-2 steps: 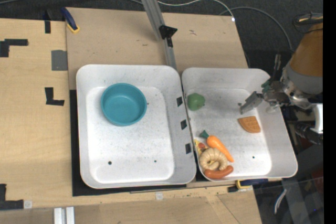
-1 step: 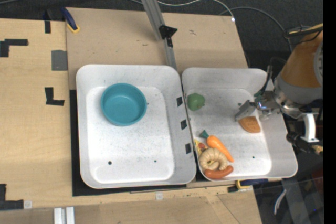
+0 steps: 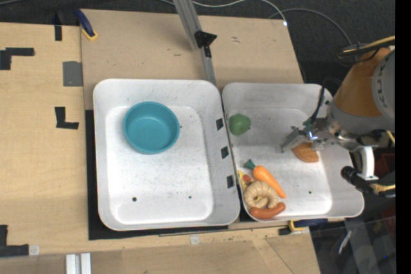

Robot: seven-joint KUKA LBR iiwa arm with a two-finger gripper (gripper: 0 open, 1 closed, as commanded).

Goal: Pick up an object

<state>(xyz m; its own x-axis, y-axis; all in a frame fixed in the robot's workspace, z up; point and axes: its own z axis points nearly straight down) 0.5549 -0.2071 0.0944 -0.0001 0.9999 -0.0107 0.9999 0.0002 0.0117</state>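
My gripper is low over the right bin, reaching in from the right. Just below and to the right of it lies an orange-brown piece, partly covered by the gripper; whether they touch is unclear. A green round object sits at the bin's left side. Near the front left corner lie a carrot, a beige ridged pastry-like item and a red sausage, bunched together.
The left bin holds a blue bowl in its back part. A grey metal pole slants across the bench behind the bins. Cables run over the dark floor at the back.
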